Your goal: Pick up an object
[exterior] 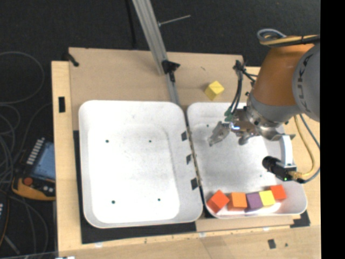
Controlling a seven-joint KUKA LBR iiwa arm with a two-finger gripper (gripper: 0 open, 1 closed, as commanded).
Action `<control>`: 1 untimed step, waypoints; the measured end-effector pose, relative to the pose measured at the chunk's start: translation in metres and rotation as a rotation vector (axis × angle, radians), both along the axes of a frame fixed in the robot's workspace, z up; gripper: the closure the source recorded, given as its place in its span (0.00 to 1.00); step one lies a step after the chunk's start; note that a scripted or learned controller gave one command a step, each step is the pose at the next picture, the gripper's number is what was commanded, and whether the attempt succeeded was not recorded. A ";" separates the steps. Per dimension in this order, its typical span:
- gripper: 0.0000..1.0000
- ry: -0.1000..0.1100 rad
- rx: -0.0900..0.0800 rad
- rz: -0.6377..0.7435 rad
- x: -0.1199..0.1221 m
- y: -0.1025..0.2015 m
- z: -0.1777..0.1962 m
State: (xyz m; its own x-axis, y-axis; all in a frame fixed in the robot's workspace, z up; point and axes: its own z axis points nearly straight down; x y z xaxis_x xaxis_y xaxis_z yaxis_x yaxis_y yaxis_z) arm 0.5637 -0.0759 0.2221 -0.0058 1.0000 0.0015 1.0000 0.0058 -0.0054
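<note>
Plainly, gripper: the gripper (230,134) hangs over the upper half of the right bin (237,166); its fingers look spread apart with nothing between them, though the view is coarse
Blocks in the right bin: 5 small blocks sit in a row along the near wall; an orange-red block (219,200), an orange block (237,200), a purple block (253,200), a yellow block (267,198), a red block (278,192); each touches or nearly touches its neighbour
Stray block: a yellow cube (214,89) lies on the bench (124,80), just beyond the right bin's far rim
Left bin: the left bin (132,161) lies just beside the right one
Handling, as a judgement: the blocks look light, stiff and flat-sided, probably foam or wood; not fragile; smooth faces may slip under a skewed pinch
Where to hold, as a judgement: the orange-red block at the row's end offers 1 free side; take it across the 2 faces that run along the row, since the bin wall and its neighbour crowd the rest
</note>
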 end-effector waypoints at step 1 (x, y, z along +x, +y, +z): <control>0.00 -0.008 -0.006 -0.010 0.037 -0.068 0.000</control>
